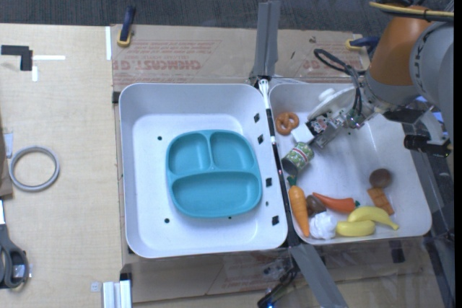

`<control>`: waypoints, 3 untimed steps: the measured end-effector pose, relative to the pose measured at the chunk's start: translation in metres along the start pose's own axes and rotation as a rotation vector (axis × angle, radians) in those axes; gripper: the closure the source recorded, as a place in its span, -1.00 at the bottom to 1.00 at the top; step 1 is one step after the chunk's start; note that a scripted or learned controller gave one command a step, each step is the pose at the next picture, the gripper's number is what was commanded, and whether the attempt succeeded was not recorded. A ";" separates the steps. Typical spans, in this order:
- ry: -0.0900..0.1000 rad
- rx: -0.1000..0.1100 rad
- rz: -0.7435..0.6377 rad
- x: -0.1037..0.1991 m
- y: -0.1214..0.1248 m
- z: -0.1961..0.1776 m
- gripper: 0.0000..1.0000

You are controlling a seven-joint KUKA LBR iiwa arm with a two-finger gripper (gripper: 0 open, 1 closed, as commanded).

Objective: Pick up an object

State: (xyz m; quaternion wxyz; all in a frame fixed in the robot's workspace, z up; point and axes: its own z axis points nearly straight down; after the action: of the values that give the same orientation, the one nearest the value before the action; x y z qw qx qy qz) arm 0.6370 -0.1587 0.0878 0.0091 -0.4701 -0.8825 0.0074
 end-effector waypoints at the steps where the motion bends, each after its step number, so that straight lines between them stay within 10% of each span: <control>1: 0.000 0.018 0.256 0.010 0.020 0.000 -1.00; 2: -0.013 0.027 0.317 0.020 0.023 -0.001 -1.00; 3: -0.009 -0.023 0.265 -0.023 -0.045 -0.004 -1.00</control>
State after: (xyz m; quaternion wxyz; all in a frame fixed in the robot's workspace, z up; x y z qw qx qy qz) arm 0.6128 -0.2028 0.0928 -0.0012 -0.5827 -0.8127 0.0006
